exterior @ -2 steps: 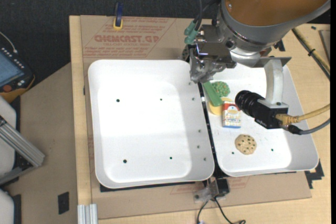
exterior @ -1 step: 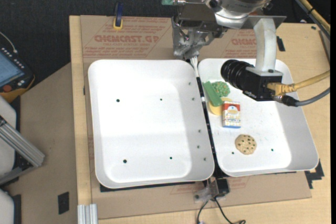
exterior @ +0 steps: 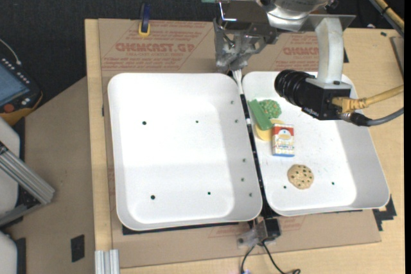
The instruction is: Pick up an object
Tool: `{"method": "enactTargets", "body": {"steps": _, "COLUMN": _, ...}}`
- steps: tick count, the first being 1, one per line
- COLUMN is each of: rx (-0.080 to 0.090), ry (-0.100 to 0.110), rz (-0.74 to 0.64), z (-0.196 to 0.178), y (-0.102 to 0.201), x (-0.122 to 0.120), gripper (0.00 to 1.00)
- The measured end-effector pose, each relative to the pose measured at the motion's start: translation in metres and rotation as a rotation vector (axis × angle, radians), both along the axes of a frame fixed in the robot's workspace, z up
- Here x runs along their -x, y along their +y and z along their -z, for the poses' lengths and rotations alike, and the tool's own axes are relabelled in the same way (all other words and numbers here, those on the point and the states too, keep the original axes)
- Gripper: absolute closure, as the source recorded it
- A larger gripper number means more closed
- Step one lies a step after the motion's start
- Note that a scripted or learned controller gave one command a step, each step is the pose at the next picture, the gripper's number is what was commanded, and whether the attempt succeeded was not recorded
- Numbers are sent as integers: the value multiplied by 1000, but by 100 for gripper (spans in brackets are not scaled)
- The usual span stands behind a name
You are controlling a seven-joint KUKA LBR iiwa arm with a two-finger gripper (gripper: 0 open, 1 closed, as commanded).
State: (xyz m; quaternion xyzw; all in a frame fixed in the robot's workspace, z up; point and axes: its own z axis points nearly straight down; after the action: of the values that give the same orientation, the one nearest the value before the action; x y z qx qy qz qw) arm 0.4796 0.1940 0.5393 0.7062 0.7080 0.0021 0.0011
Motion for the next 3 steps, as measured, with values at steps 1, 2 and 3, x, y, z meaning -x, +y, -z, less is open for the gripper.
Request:
{"method": "enactTargets", "body": {"steps": 1, "rx": -1, "ry": -3, "rz": -1, "z": -10, "y": 1, "x": 0, "gripper": 100}}
{"method": "enactTargets", "body": {"steps": 2, "rx": -2, "ry": -6, "rz": -2, "z": -21, "y": 1, "x": -1, "gripper": 100}}
{"method": "enactTargets", "body": {"steps": 3, "rx": -3, "ry": -9, "rz": -3, "z": -31, "y": 2, "x": -1, "gripper": 100}}
